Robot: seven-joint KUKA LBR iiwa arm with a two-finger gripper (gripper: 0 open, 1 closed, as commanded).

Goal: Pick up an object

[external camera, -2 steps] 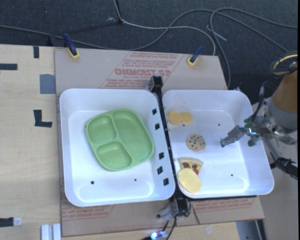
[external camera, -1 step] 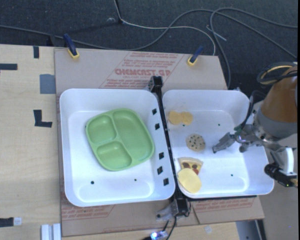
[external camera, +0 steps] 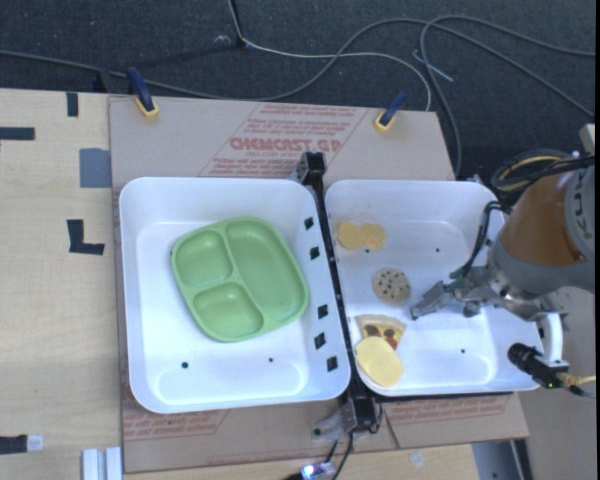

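The right bin point(external camera: 450, 200) holds several flat toy foods: a yellow piece point(external camera: 361, 236) near the back left, a round speckled cookie point(external camera: 390, 286) in the middle, a pizza-like slice point(external camera: 382, 329) and a pale yellow disc point(external camera: 380, 364) at the front left. My gripper point(external camera: 426, 305) hangs over the bin's middle, just right of the cookie, pointing left. Nothing shows between its fingers. The grey arm with its orange band point(external camera: 540, 230) comes in from the right.
The left bin point(external camera: 140, 298) holds a green three-compartment plate point(external camera: 240, 278). A black divider with clips point(external camera: 325, 288) runs between the bins. Cables lie on the dark floor behind. Yellow-blue clamps point(external camera: 140, 96) point(external camera: 388, 116) pin the cardboard under the bins.
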